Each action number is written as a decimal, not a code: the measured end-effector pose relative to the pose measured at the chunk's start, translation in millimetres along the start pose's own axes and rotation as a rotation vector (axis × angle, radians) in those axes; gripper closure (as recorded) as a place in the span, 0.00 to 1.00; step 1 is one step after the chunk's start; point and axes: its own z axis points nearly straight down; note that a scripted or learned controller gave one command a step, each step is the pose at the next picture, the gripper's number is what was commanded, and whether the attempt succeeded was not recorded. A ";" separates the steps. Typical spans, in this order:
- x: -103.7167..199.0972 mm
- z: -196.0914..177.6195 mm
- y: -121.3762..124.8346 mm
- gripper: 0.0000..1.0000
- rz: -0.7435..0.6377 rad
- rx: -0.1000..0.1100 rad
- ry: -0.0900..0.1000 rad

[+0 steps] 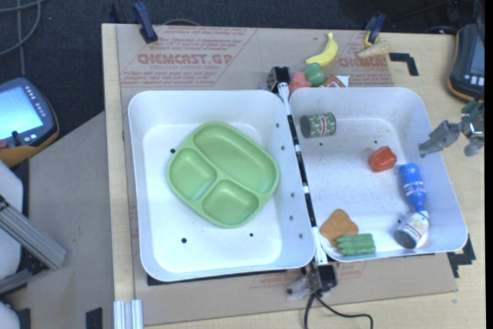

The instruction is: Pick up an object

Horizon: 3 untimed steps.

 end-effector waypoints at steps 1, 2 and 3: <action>-10.9 184.3 39.5 0.00 0.000 -0.002 0.000; 42.1 195.8 17.5 0.00 -0.003 0.005 0.005; 35.9 195.0 -3.5 0.00 0.001 0.003 0.002</action>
